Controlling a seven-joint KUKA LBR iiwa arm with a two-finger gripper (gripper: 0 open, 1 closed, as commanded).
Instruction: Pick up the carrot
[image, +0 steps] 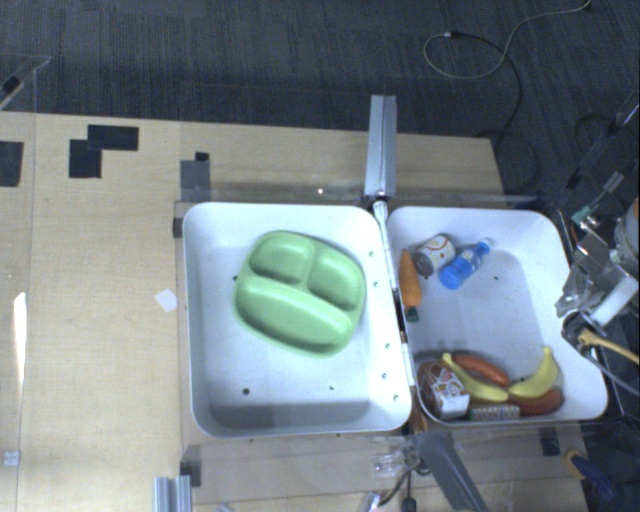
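Banana (541, 374) and other toy food are crowding the right bin's (520, 228) near wall, while the carrot (410, 279) is lying against the divider wall, awkward for access; jaws' state: cannot tell.

Two white bins (205, 300) sit on a pale wood bench (90, 300) marked with black squares. The left bin holds a light green divided plate (298, 290). In the right bin (530, 240) lie an orange carrot (409, 279), a blue bottle (464, 265), a yellow banana (535, 377) and a red-and-white can (434, 253). The floor (250, 50) is dark grey carpet with a fine weave.
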